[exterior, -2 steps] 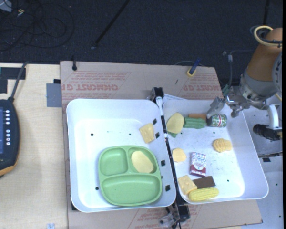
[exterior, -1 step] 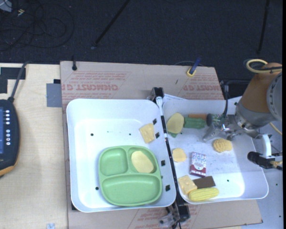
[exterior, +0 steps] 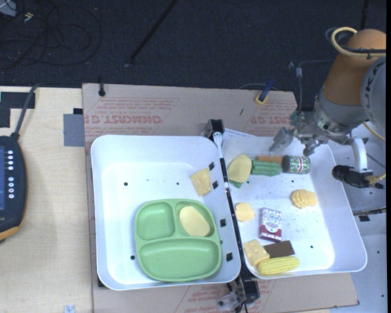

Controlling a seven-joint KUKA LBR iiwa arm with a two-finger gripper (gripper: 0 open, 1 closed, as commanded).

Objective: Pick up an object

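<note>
Lettering runs mirrored and upside down along the cardboard sheet (exterior: 182, 113) under the two bins, in faded red; the words are too broken to read with any confidence. A small red-and-white carton (exterior: 270, 223) in the right bin (exterior: 342, 240) carries print and a picture, too small to make out. The can (exterior: 296, 165) near that bin's twelve o'clock edge wears a green, white and red label, its writing also unreadable.

That can lies on its side, a short dark cylinder, long axis running from nine o'clock to three o'clock, its end facing three o'clock. Just at its nine o'clock side lies a green toy vegetable (exterior: 266, 168), along the same line, touching or nearly touching it, and beyond that a yellow rounded piece (exterior: 240, 169) against the divider between the bins.

The hand (exterior: 300, 135) hangs over the right bin's twelve o'clock edge, just above the can at the can's twelve o'clock; whether its grip is released or clenched, I cannot tell, and nothing shows grasped in it.

Elsewhere in the right bin: a yellow knobbly piece (exterior: 304, 199) at three o'clock of centre, a pale yellow round (exterior: 244, 212) at nine o'clock, and at six o'clock a yellow block (exterior: 254, 249), a brown bar (exterior: 280, 248) and a corn cob (exterior: 278, 265) close together.

The left bin (exterior: 111, 175) holds a green divided plate (exterior: 176, 256) with a yellow oval (exterior: 195, 222) in one compartment, and a yellow wedge (exterior: 201, 181) near the divider.

On the desk (exterior: 45, 253) at nine o'clock rests a control pendant (exterior: 3, 188).
</note>
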